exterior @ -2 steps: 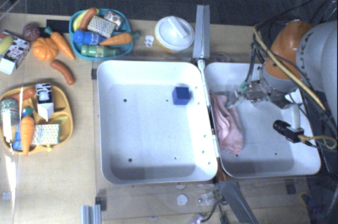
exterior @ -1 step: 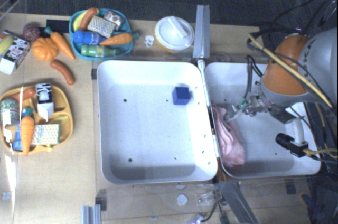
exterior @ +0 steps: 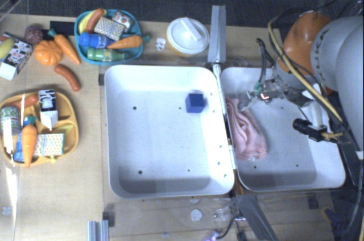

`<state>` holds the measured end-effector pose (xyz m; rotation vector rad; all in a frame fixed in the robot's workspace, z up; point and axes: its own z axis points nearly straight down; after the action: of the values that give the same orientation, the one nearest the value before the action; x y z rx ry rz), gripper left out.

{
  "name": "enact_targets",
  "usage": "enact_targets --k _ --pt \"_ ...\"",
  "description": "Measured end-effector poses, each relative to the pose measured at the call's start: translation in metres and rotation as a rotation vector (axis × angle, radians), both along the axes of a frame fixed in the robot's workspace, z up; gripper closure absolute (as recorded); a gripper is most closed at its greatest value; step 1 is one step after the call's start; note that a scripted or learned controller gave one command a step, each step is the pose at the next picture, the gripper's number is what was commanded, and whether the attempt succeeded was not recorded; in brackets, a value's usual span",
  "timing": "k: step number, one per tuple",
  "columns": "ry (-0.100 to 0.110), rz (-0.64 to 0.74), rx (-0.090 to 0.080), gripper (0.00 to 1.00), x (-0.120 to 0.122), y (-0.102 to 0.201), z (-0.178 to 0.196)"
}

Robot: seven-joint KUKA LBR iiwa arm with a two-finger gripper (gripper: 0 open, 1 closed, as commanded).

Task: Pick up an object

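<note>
A small blue cube lies in the left bin, toward its upper right. A crumpled pink cloth lies along the left side of the right bin. My gripper hangs low over the upper part of the right bin, just above and to the right of the cloth's top end. Cables and the grey wrist crowd around it. I see nothing held in it.
The grey arm with its orange band covers the right bin's upper right corner. Left of the bins stand a blue bowl and a yellow tray of toy food. A white lidded cup sits behind the left bin.
</note>
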<state>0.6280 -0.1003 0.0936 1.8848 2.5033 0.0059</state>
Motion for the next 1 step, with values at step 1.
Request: enact_targets --k 1 --pt "0.002 -0.072 0.001 0.00 -0.0323 -0.0056 0.1130"
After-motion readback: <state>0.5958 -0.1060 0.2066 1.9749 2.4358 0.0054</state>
